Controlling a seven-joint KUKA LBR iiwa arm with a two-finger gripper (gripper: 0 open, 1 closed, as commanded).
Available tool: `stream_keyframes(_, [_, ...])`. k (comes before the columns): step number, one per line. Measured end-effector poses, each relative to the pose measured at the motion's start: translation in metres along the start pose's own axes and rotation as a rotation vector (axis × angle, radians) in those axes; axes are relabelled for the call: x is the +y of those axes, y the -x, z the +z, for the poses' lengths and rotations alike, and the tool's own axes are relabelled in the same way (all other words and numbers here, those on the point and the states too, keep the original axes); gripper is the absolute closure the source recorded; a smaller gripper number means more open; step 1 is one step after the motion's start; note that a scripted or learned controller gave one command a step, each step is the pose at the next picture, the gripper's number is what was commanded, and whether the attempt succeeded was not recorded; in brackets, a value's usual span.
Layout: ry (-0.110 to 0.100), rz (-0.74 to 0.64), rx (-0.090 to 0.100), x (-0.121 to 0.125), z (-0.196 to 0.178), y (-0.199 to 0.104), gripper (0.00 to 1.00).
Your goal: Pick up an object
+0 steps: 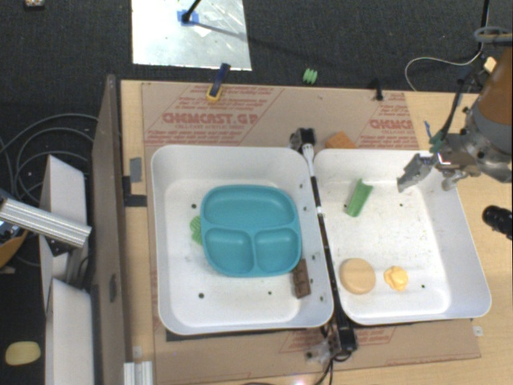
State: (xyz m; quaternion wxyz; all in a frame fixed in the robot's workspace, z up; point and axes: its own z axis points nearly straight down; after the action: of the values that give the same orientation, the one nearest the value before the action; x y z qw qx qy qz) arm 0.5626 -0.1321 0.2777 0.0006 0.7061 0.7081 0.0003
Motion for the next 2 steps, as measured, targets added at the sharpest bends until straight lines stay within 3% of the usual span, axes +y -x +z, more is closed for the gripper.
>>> stream_keyframes(1, [-0.007,-0.006,0.003,0.032,0.104,-0.046,0.0])
stream_keyframes(2, [0.001,-0.002,-0.001,0.072,0.17,-0.03,0.0])
